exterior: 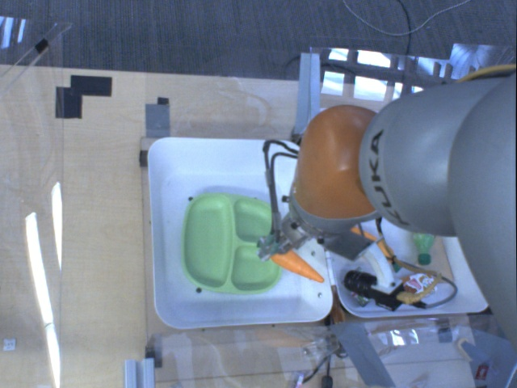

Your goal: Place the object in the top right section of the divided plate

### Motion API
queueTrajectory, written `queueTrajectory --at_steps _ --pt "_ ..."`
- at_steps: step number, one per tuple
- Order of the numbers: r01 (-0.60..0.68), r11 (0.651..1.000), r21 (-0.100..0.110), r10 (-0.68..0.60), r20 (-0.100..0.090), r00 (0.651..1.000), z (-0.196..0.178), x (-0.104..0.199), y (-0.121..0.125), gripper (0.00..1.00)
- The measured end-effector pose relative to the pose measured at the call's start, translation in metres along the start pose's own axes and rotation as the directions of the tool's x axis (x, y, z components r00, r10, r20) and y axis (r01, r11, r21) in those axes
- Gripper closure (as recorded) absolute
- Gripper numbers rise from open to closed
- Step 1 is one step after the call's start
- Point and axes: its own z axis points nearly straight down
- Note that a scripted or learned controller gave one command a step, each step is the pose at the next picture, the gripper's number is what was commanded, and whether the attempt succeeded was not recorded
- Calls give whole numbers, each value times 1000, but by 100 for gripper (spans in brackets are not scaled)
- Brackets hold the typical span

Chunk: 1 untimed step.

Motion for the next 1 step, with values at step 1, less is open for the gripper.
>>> queueTrajectory --at_steps 1 --pt "0 1000 -1 0 0 1000 0 0 0 0"
